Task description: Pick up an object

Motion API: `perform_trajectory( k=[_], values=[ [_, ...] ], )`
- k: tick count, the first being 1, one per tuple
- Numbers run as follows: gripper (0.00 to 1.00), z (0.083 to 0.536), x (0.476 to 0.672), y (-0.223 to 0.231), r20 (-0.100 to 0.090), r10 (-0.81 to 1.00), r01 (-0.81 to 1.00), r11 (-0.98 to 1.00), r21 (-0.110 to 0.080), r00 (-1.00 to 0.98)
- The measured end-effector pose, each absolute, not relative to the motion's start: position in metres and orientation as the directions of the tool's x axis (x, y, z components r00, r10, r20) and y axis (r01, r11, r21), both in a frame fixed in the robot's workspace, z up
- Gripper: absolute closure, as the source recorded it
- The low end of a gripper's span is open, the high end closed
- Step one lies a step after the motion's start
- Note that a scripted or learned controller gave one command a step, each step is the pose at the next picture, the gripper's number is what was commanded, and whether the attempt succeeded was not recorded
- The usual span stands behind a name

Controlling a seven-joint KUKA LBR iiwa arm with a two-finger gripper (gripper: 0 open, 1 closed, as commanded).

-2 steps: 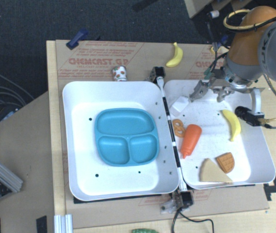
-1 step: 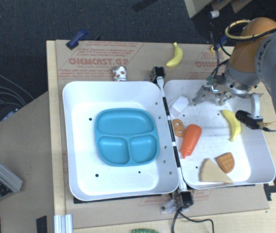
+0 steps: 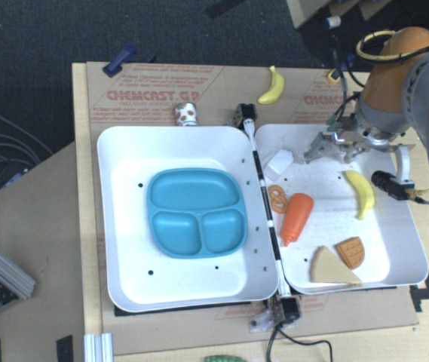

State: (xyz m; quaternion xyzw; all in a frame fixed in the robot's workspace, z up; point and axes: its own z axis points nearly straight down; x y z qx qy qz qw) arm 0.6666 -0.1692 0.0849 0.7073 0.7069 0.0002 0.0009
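Note:
My gripper (image 3: 330, 149) hangs over the far edge of the right bin (image 3: 402, 232), open, with nothing between its fingers. In that bin lie a yellow banana (image 3: 361, 192) just right of and below the gripper, a white block (image 3: 279, 161) to its left, a small pretzel (image 3: 277, 197), an orange carrot (image 3: 297, 217), a brown biscuit (image 3: 350, 252) and a tan wedge of bread (image 3: 331, 268). The gripper touches none of them.
The left bin (image 3: 116, 202) holds a blue divided plate (image 3: 197, 211). On the bench behind the bins lie a second banana (image 3: 272, 87), a small patterned cup (image 3: 187, 113) and a blue clip (image 3: 119, 61). The arm's grey and orange wrist (image 3: 395, 74) rises at the upper right.

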Motion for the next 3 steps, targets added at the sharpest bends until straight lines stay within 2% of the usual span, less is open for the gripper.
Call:
perform_trajectory(
  k=[1,2,3],
  values=[
    [0.00,0.085,0.667,-0.183,-0.001,1.000,1.000,0.000,0.002,0.000],
    [1.00,0.095,0.667,-0.183,-0.002,1.000,1.000,0.000,0.004,0.000],
    [0.00,0.095,0.667,-0.183,-0.002,1.000,1.000,0.000,0.003,0.000]
  ],
)
